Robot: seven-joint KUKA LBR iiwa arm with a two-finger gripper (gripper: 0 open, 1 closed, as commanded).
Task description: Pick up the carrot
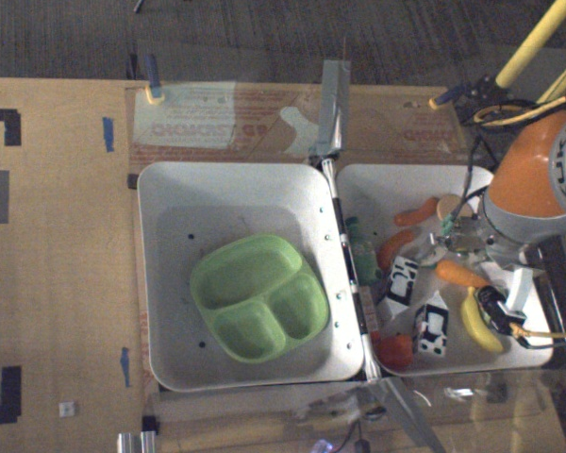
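My gripper (pixel 450 244) over the right bin (pixel 373 189), carrot (pixel 461 275) just beside, grip I cannot tell, cardboard lettering (pixel 191 132) unreadable

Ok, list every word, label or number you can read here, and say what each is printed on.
Red lettering on the cardboard strip behind the left bin: blurred, unreadable.
Red lettering on the cardboard behind the right bin: blurred, unreadable.
Black-and-white cartons: pattern, no legible words.

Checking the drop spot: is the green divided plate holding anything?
Empty. All three compartments of the green divided plate show bare green; it lies flat in the left bin.
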